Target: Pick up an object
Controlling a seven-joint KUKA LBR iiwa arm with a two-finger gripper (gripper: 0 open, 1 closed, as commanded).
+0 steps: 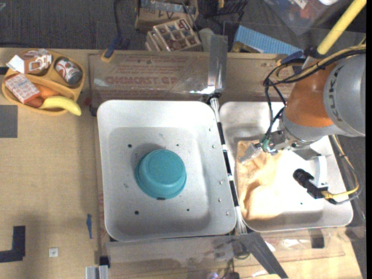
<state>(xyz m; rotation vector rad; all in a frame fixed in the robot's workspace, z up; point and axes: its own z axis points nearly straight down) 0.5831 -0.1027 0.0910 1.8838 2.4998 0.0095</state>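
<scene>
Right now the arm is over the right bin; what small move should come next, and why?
Probably ease the hand straight down a little. It sits at the upper edge of the tan cloth bunched in the right bin, and the picture does not settle whether it touches the fabric. The teal bowl lies apart in the left bin, so the cloth is the nearer target.

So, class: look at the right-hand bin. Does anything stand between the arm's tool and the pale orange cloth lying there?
Nothing visible does. The tool is down in the right bin, right at the upper edge of the orange cloth, with no other object between them. The teal bowl sits apart in the left bin, clear of the approach.
</scene>
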